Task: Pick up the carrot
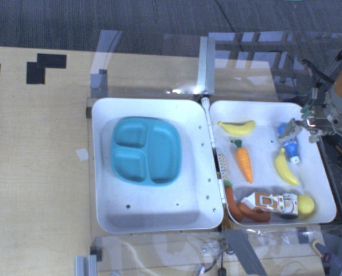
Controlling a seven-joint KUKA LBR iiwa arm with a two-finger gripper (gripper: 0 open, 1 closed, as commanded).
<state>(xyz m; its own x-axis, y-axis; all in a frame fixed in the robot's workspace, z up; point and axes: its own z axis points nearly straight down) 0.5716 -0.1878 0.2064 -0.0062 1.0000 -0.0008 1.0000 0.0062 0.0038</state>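
The carrot lies in the right bin, orange with a green top that points to the far side. It sits left of the bin's middle, apart from the other items. My gripper hangs at the bin's far right edge, well to the right of the carrot and not touching it. A small blue item lies just left of the gripper.
In the right bin are a banana beyond the carrot, a second banana, a blue-and-white bottle, a sausage, a carton and a lemon. The left bin holds a blue divided plate.
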